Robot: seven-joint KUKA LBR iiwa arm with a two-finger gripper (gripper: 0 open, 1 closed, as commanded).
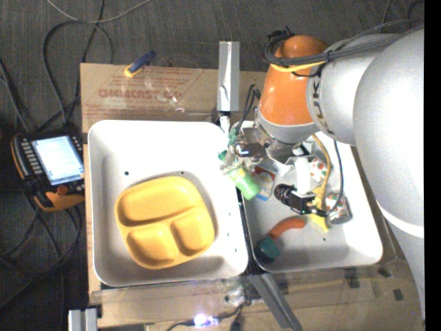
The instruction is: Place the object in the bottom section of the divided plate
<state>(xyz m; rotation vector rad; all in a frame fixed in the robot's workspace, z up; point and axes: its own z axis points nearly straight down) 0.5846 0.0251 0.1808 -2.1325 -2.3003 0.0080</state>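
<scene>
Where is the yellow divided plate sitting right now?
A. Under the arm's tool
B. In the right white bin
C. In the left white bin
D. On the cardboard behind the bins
C: the yellow divided plastic plate lies on the floor of the left shallow white bin, apart from the orange carrot-shaped toy and the dark green round toy in the right white bin.

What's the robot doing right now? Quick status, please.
Gripper over the seam between the bins, green object at its tip; grasp unclear. Yellow divided plate in left bin. Carrot in right bin.
</scene>
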